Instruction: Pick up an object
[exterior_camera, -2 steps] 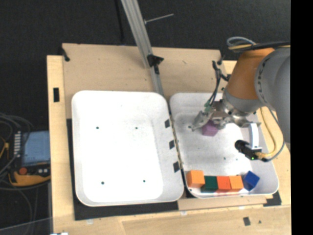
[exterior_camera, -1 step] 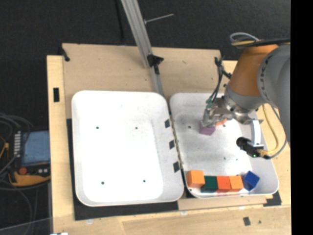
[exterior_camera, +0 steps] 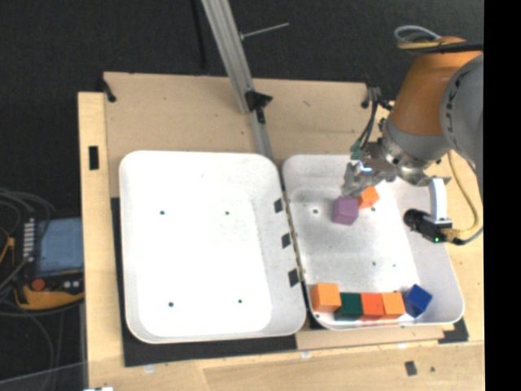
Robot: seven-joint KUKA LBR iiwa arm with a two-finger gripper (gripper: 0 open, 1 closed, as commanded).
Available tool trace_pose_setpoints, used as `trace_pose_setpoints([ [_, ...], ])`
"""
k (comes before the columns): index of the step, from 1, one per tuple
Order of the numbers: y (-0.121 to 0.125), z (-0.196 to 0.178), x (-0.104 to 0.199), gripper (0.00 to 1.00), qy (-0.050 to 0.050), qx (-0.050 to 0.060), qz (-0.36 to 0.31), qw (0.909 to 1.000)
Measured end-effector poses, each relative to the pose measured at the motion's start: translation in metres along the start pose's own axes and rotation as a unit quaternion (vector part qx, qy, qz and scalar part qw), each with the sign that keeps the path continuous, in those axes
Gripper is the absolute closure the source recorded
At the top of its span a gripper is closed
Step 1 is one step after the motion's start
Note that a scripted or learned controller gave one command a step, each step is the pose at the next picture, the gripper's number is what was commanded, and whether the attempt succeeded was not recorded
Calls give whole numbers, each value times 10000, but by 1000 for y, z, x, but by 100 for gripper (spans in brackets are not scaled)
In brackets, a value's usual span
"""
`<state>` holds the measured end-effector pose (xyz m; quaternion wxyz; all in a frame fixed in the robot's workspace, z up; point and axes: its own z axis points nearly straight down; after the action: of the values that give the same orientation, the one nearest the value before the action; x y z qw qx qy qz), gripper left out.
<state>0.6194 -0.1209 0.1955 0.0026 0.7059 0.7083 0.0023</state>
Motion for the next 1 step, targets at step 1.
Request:
trace_pose_setpoints([
  [1, 2, -55, -1, 100, -3, -4, -7, 10000],
])
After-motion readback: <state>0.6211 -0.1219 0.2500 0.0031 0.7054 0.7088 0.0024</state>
